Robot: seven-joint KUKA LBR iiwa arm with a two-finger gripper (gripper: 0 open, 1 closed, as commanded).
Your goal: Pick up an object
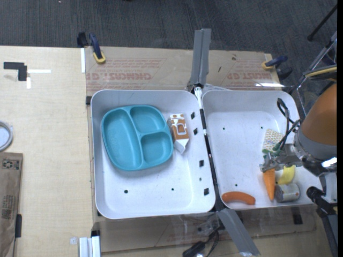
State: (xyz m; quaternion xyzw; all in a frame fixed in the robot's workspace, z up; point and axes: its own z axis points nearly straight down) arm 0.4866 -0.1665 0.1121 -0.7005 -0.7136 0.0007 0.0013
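Jaws [269,162], spread or pinching impossible to tell, low in the right bin [236,143] just above the toy carrot [269,183], beside a yellow piece [288,174], sausage [239,198] nearer front; nothing lifted yet, grasp and raise apparently left.

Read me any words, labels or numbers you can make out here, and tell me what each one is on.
Red print repeated on the cardboard behind the bins: upside down and blurred; I cannot read it with confidence.
Dark mark on the brown bag at the left edge: a symbol, not legible.
Small carton beside the blue tray: orange and white print, too small to read.
Nothing else carries text.
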